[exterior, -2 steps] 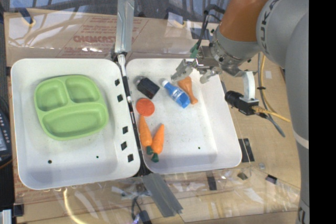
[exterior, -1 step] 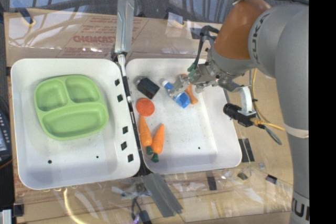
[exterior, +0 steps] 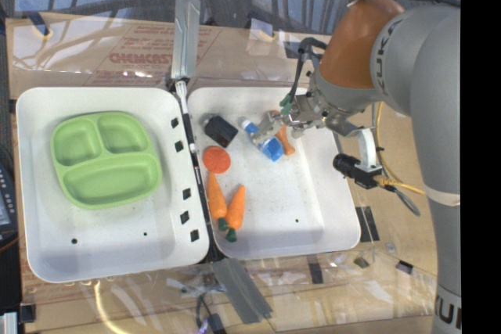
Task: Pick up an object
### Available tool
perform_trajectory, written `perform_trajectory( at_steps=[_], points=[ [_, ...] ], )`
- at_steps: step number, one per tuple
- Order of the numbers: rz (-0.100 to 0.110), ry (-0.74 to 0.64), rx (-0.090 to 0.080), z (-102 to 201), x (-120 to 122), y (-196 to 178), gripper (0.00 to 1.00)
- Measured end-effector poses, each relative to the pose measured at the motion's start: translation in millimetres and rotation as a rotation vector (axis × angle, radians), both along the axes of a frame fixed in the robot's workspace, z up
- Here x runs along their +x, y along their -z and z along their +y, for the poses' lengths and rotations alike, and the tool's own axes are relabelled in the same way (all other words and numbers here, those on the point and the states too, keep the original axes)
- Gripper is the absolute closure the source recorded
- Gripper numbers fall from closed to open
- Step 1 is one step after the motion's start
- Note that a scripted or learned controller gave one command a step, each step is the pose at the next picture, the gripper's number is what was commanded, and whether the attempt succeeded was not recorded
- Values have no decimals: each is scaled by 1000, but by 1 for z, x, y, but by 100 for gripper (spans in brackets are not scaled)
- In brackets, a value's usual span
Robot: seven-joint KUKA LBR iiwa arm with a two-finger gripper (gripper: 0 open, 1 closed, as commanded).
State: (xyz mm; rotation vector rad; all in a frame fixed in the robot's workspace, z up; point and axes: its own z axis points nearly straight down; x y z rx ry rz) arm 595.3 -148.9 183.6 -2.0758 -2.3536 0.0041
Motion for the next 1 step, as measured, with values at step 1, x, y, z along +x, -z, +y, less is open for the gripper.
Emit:
perform_trajectory(
  at_steps=[1],
  points=[
    [-2,8,-1,-14,20,92,0]
  ],
)
